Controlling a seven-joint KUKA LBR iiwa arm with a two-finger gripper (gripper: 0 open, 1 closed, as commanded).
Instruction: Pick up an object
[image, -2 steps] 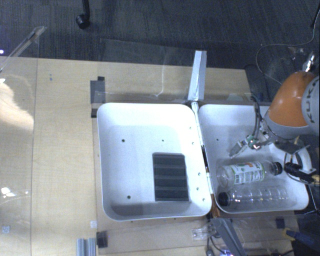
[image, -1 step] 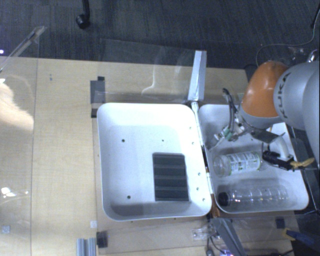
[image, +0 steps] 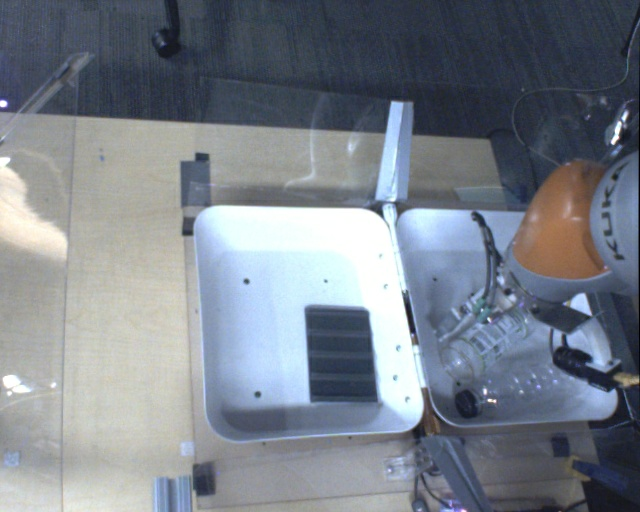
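1. We see the clear, glassy two-finger end effector (image: 487, 322) low over the right shallow white bin (image: 440, 250), hanging from the grey arm with its orange band (image: 560, 225).
2. We cannot tell how far apart its parts stand, nor whether anything sits between them; the transparent plastic blurs against the white floor.
3. Just below the end effector, near the bin's front edge, lies a small black round object (image: 466, 403).
4. Beside it, some faint clear pieces (image: 530, 380) lie on the bin floor, too hazy to name.
5. In the left shallow white bin (image: 230, 300), well apart, a dark ribbed rectangular block (image: 341, 353) lies flat.
6. Both bins sit on the pale wooden counter (image: 110, 300).
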